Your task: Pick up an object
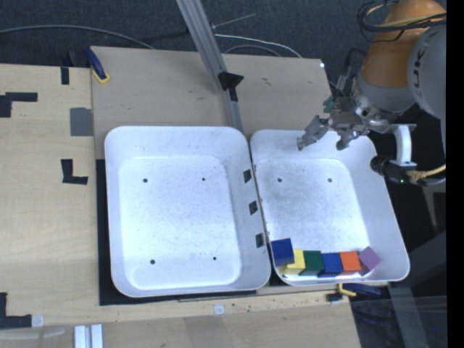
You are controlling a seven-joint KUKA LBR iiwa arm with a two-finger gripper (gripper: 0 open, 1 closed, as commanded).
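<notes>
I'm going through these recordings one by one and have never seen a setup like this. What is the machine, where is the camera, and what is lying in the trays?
One fixed camera looks down at a slant on a bench. The grey and orange machine at the right is a robot arm; its two-finger gripper hangs open above the far edge of the right bin, with nothing between the fingers. The left bin sits beside it. Small coloured blocks, blue, yellow, green, orange and purple, lie in a row along the right bin's near edge. The arm is meant to pick one up.
</notes>
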